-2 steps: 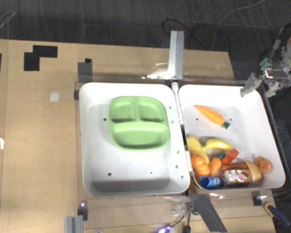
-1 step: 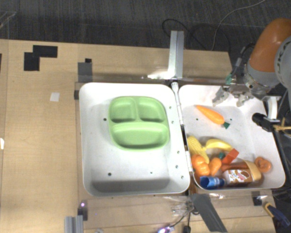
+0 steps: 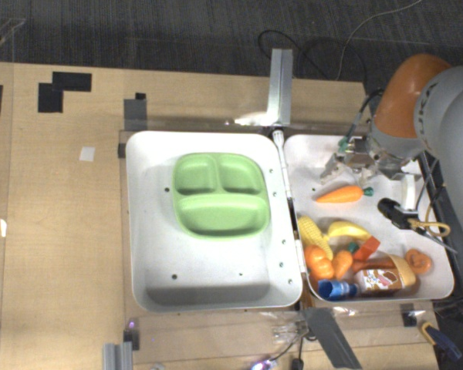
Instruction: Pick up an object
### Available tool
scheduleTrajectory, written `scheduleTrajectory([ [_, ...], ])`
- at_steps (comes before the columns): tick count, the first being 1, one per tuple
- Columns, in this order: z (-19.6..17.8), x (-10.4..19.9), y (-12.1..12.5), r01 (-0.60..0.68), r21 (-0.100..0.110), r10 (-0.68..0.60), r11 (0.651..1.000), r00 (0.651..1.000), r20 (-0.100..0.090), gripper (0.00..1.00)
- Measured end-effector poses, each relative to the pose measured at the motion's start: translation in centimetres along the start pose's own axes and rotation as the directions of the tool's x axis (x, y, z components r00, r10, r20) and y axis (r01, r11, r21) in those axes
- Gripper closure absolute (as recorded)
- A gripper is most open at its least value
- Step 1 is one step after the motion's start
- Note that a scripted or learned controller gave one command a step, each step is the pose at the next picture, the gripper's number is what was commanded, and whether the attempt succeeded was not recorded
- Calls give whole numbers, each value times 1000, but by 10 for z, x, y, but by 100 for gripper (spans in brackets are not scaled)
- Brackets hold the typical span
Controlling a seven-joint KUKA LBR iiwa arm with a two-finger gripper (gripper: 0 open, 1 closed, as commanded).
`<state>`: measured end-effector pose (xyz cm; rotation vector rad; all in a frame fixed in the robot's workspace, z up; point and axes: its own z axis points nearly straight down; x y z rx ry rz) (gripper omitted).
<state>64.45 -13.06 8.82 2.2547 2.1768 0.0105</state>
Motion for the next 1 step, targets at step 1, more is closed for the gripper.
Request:
scheduleTrajectory([
  [1,-2,-1,-46,-81,-2,81,997,997,0,0],
])
